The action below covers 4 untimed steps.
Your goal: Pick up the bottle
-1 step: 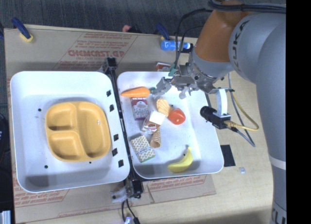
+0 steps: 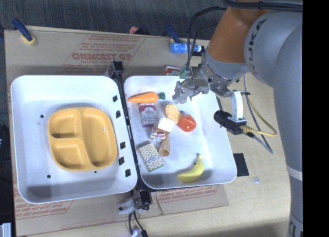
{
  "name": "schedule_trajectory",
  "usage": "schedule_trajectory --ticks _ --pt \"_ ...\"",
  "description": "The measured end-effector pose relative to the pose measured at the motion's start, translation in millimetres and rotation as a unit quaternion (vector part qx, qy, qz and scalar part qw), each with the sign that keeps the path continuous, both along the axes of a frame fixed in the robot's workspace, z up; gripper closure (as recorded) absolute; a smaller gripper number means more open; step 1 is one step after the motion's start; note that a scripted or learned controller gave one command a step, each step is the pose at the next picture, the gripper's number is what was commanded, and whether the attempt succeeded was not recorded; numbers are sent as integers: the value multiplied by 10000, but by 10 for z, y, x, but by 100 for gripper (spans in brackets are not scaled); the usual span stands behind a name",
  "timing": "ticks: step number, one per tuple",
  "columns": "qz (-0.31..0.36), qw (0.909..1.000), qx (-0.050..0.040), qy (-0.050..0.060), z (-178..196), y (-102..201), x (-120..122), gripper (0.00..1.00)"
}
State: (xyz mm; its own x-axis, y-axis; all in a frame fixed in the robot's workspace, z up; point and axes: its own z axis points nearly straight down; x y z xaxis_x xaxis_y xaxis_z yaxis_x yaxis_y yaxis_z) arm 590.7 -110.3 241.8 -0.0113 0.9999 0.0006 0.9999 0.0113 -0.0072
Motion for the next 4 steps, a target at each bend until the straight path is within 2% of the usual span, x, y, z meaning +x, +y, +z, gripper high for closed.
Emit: schedule_trajectory --ticks 1,2,3,4 --pt "178 9998 -2 -10 -312 167 -360 100" --pt "1058 9944 7 -12 -84 99 -1076 100" --pt "1408 9900 -2 -28 181 -749 -1144 100" --pt "3286 9445 4 -32 362 -1011 -1141 100"
